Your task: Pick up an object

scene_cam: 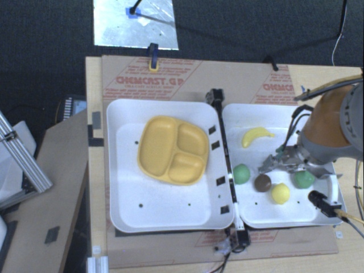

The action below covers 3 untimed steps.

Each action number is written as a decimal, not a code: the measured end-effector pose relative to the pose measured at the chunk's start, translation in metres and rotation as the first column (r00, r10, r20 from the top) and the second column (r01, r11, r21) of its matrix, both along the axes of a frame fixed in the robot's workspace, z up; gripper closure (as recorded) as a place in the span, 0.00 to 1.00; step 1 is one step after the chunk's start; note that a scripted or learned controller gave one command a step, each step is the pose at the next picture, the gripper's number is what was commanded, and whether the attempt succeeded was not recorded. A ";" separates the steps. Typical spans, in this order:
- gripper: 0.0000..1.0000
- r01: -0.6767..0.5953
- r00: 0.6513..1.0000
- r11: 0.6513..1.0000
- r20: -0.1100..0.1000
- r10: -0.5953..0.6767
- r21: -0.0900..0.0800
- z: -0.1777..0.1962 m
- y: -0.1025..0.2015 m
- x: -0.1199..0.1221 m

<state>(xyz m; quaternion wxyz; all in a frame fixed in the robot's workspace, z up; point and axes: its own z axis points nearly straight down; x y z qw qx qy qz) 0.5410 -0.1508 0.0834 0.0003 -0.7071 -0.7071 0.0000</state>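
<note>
arm (pixel 335 124) from right | end effector (pixel 272 164) low over right bin (pixel 250 114)

Two white bins sit side by side, the left bin (pixel 122 209) and the right bin (pixel 284 218), split by a black divider strip (pixel 223 152). That strip is our landmark. Left of it, a mustard-yellow sectioned tray (pixel 172 149). Right of it, a bright yellow banana (pixel 257 135). Closest to the strip, a green ball (pixel 241 173), then a brown ball (pixel 262 182), then a yellow lemon (pixel 280 193), and farthest out another green ball (pixel 303 178). The arm's orange band (pixel 327 121) glows above grey. Pale wood bench (pixel 187 73), red lettering printed across it.
</note>
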 end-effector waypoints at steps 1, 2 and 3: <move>1.00 0.001 1.000 1.000 0.003 -0.001 -0.001 0.012 0.000 0.001; 1.00 -0.003 1.000 1.000 0.006 0.003 -0.001 0.069 0.004 -0.006; 1.00 -0.004 1.000 1.000 0.007 0.004 -0.002 0.116 0.005 0.003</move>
